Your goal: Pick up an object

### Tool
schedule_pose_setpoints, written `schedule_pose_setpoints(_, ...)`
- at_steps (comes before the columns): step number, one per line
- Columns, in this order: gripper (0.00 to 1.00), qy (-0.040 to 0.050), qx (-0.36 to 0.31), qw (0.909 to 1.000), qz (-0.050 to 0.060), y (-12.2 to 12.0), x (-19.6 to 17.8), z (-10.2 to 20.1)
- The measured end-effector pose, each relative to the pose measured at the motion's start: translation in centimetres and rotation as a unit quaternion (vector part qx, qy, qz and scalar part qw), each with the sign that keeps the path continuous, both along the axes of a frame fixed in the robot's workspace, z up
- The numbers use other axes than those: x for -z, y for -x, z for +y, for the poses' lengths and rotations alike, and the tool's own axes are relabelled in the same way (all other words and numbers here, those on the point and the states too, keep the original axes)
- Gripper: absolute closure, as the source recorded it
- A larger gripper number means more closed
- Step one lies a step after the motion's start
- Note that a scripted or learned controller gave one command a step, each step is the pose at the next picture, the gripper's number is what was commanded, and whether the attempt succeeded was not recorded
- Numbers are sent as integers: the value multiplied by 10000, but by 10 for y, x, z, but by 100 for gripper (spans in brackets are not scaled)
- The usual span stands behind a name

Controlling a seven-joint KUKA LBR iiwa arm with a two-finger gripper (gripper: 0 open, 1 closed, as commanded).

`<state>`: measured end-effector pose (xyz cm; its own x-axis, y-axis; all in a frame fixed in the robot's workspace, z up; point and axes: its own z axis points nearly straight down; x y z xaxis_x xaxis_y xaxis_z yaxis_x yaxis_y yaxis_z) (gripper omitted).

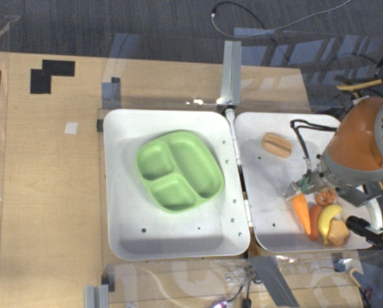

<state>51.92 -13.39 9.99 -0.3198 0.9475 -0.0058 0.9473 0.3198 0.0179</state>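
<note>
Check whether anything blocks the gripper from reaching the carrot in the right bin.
Nothing visible does. The gripper sits right at the carrot's upper end, with bare bin floor on its left; the banana lies on the carrot's far side.

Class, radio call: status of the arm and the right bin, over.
Gripper low over right bin, fingers unclear. Carrot just below it, unlifted. Banana crowding the carrot; hot dog apart.
</note>
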Motion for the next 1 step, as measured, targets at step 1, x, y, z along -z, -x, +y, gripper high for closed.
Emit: schedule_pose_setpoints(1,100,-2,806,9967,79,-48,-128,61)
